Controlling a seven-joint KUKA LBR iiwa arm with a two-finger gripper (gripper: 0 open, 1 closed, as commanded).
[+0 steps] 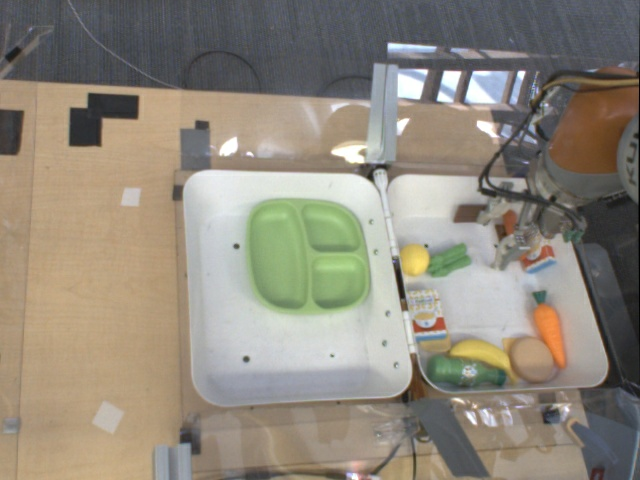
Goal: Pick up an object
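End effector [517, 240] low over right white bin [590, 368], near its far right part; jaw state impossible to tell. Just beside it, small red-and-white carton [541, 259]. Nearer: orange toy carrot [549, 332], tan egg-shaped object [533, 359], yellow banana [478, 351], green bottle [466, 372]. Green divided plate [307, 255] in left white bin [215, 368].

pale wooden bench [90, 298] marked with black squares [103, 116]; dark grey carpet [250, 18] beyond, crossed by a thin cable [100, 36]; glare on clear panels [340, 133].
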